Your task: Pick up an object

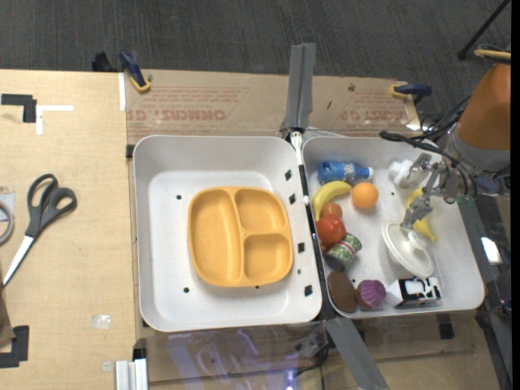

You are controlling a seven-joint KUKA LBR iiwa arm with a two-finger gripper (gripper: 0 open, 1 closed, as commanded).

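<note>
My gripper (420, 208) hangs over the right side of the right bin (470, 276), reaching in from the right. Just below it lie a small yellow object (425, 231) and a clear upturned glass (406, 249). A white object (400, 171) lies up and to the left of the gripper. Further left in the same bin are a blue bottle (343, 171), a banana (329, 193), an orange (365, 195), a red tomato (331, 229) and a green can (344, 251). I see nothing held in the gripper.
A brown object (342, 292), a purple object (372, 292) and a black-and-white object (419, 290) lie along the right bin's front. The left bin (154, 242) holds a yellow divided plate (240, 236). Scissors (36, 214) lie on the bench at the left.
</note>
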